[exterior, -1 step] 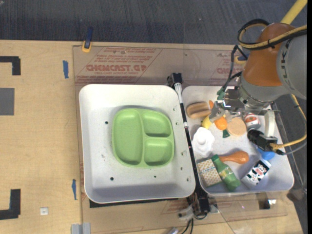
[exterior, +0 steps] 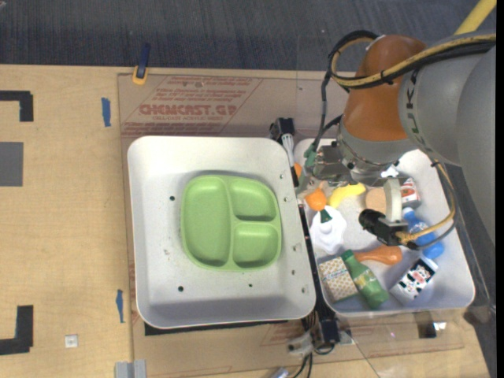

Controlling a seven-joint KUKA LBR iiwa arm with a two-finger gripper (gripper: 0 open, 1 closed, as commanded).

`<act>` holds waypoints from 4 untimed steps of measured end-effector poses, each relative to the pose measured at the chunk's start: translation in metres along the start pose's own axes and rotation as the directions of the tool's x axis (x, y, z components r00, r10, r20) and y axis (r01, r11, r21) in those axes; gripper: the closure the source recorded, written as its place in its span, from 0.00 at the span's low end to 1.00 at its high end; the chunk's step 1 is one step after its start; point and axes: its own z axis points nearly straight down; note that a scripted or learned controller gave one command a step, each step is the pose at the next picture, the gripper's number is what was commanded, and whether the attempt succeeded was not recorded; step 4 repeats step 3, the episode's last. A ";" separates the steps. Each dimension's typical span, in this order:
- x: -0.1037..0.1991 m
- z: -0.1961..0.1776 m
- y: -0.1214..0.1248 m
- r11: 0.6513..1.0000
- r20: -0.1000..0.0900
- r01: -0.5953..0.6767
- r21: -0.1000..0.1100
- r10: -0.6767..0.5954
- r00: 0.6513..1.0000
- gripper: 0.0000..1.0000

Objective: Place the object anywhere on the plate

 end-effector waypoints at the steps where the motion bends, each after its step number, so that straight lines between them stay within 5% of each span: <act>1: 0.082 0.000 0.009 0.998 0.002 0.069 -0.005 -0.069 0.998 1.00; 2: 0.178 -0.037 0.010 0.988 0.000 0.155 -0.007 -0.155 0.988 1.00; 3: 0.173 -0.035 0.011 0.989 0.004 0.149 -0.003 -0.149 0.989 0.00; 4: 0.173 -0.035 0.011 0.989 0.004 0.149 -0.003 -0.149 0.989 0.00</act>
